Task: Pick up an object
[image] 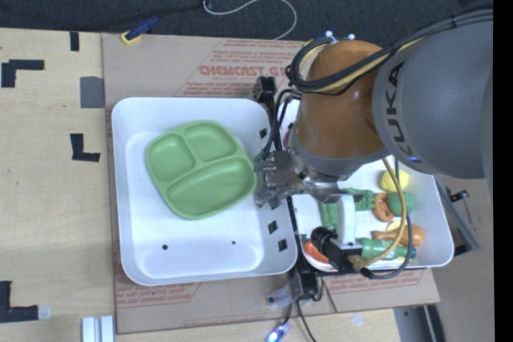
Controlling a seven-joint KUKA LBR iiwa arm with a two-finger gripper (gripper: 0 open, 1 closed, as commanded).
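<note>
A smooth, matte green plate (202,168) with rounded corners and three moulded compartments is seen lying flat in the left white bin (192,252), whose glossy plastic floor is marked by a few small dark dots. The gripper (270,182) is located at the plate's right edge, over the wall between the two bins; its dark metal parts are tangled with black cables, and whether its jaws are wide, narrow or closed on anything cannot be told. The plate's rim appears to lie just beside the jaws, on their left, but contact cannot be confirmed.

On the other side of the jaws, the right white bin (443,251) is largely covered by the arm (433,100). Small toy-like plastic pieces (389,220) in orange, yellow, green and red are clustered there, partly hidden behind a white bracket and cabling.

The arm's housing is smooth grey, and the letters "UKA" can be read on it; above the wrist a glossy orange band (341,100) is curved like a dome. Beyond the jaws, on the brown cardboard sheet (160,64) under the bins, red printing is visible, reading roughly "CHEMCAST".
</note>
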